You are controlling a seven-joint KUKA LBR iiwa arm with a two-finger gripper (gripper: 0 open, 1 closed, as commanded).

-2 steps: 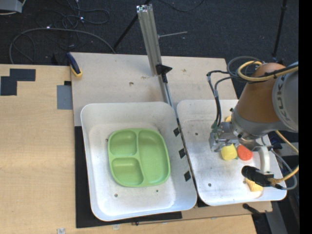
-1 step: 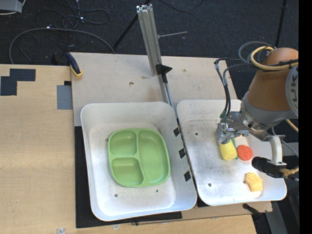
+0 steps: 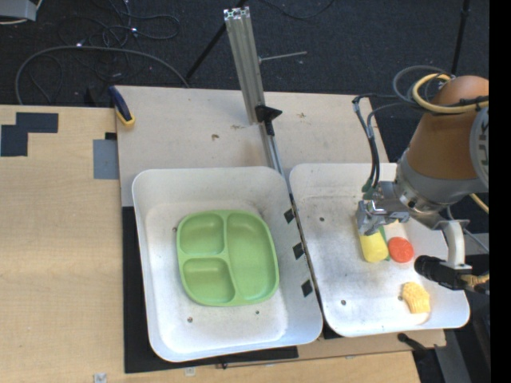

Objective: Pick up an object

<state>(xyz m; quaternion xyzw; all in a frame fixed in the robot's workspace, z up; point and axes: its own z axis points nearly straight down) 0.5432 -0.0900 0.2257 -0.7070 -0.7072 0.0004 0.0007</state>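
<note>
Camera view: two white bins sit side by side. The left bin (image 3: 160,309) holds one green divided plate (image 3: 227,258). In the right bin (image 3: 335,294), near its right edge, lie three objects: a yellow piece (image 3: 374,247) directly beneath the gripper (image 3: 372,223), an orange ball (image 3: 401,250) touching it, and a yellow corn-like piece (image 3: 415,298) toward the near right corner. How wide the claw stands cannot be told.

Two white bins are seen, the left bin (image 3: 152,214) and the right bin (image 3: 335,286), both faintly speckled with grey marks. A light green divided tray (image 3: 227,258) is shown in the left one. In the right bin, a yellow object (image 3: 373,247), an orange-red round object (image 3: 401,250) and a yellow ridged piece (image 3: 415,297), possibly corn, are seen. The arm (image 3: 447,146) is coloured orange-brown and grey. The bench (image 3: 56,238) is pale tan wood with dark grey patches.
</note>
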